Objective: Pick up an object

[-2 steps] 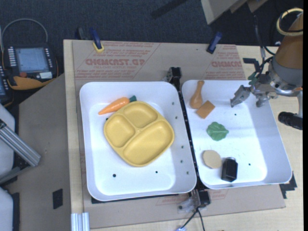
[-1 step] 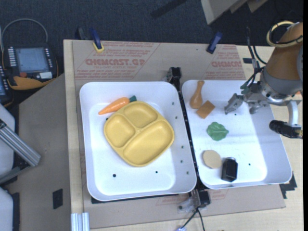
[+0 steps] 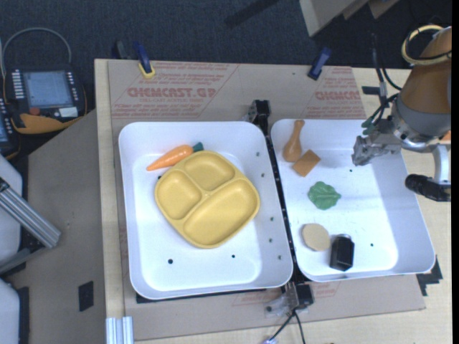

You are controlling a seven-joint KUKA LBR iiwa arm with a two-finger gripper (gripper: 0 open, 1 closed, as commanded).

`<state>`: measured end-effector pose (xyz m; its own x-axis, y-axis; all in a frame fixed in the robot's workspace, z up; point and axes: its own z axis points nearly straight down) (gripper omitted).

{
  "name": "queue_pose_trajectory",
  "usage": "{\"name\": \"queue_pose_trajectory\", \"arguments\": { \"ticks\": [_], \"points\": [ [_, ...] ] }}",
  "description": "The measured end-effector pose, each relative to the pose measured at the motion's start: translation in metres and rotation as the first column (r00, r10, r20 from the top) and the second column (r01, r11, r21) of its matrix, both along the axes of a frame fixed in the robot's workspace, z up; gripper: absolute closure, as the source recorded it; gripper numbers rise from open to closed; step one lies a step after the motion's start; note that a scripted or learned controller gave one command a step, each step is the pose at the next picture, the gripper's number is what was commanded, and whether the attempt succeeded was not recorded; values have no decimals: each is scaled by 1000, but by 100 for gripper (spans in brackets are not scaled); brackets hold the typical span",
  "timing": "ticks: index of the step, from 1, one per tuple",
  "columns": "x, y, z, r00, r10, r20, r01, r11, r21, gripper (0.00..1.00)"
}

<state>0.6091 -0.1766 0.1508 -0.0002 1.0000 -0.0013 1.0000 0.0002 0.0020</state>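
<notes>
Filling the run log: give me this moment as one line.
gripper: over right bin, upper right, nothing seen held | right bin: drumstick, green item, black item | left bin: carrot, plate

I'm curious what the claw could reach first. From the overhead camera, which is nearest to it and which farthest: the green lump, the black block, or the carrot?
From the gripper:
1. Green lump, middle of the right bin.
2. Black block, near the right bin's front edge.
3. Carrot, in the left bin beside the yellow plate.
</notes>
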Motion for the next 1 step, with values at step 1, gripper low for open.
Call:
{"name": "queue_pose_trajectory", "arguments": {
  "ticks": [1],
  "points": [
    [-1,-8,61,1000,-1,7,1,1000,-2,100]
  ]
}}
